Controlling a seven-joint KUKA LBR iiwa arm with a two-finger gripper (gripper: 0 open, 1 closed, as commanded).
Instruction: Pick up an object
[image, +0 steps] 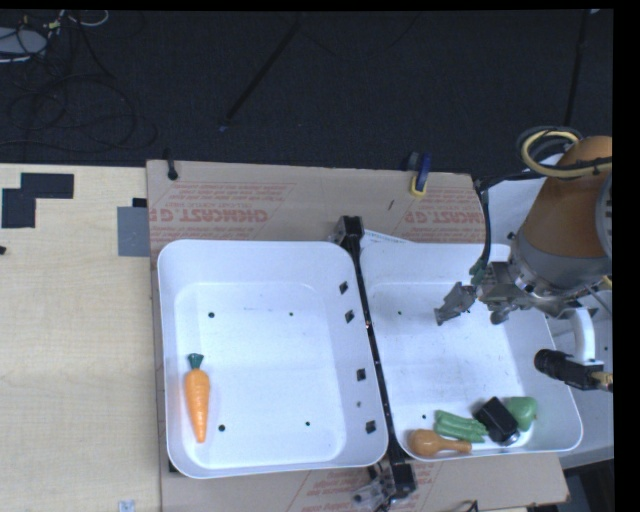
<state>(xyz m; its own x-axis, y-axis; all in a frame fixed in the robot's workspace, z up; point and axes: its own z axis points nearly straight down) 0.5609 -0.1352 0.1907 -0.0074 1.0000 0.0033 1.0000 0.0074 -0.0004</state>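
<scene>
- You have wide bare floor in the left bin (175, 300); its one item, an orange carrot (197, 398), lies along the left wall toward the near edge.
- In the right bin (400, 262), the far and middle floor is free; a tan pear-shaped piece (437, 443), a green vegetable (460, 426), a black object (497, 419) and a green piece (521, 408) crowd the near right corner, touching or overlapping.
- Your gripper (462, 300) hangs over the right bin's middle, well apart from that cluster, with nothing visibly between its fingers.
- You cannot tell how far it is open; the fingers blur together.
</scene>
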